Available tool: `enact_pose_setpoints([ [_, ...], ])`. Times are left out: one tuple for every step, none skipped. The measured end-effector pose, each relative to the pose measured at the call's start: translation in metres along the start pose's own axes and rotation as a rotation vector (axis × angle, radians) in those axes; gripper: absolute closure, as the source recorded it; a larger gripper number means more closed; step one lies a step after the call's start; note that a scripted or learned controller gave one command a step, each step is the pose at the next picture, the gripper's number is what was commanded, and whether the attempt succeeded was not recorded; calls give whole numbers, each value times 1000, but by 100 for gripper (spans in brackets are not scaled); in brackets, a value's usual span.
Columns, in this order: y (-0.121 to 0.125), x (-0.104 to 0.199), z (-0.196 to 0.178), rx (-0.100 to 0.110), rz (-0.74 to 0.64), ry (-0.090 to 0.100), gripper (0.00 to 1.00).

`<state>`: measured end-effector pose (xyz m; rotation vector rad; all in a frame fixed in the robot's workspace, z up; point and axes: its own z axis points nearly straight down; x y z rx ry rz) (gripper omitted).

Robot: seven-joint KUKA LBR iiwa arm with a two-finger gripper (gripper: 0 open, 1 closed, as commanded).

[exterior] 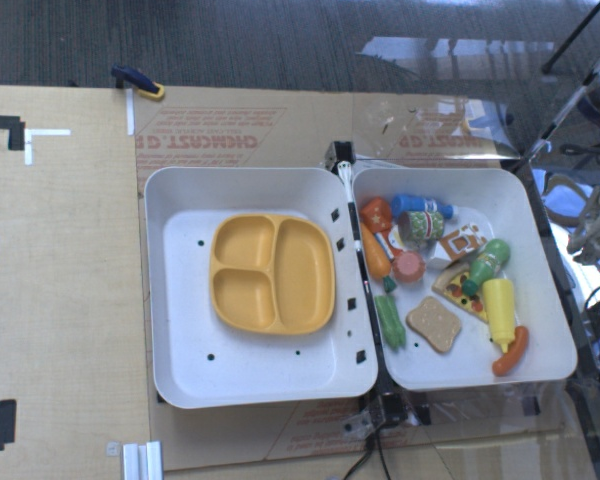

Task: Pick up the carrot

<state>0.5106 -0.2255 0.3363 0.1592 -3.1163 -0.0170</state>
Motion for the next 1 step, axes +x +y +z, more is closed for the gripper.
enact_pose_setpoints([
  [0,0,0,0,0,0,0],
])
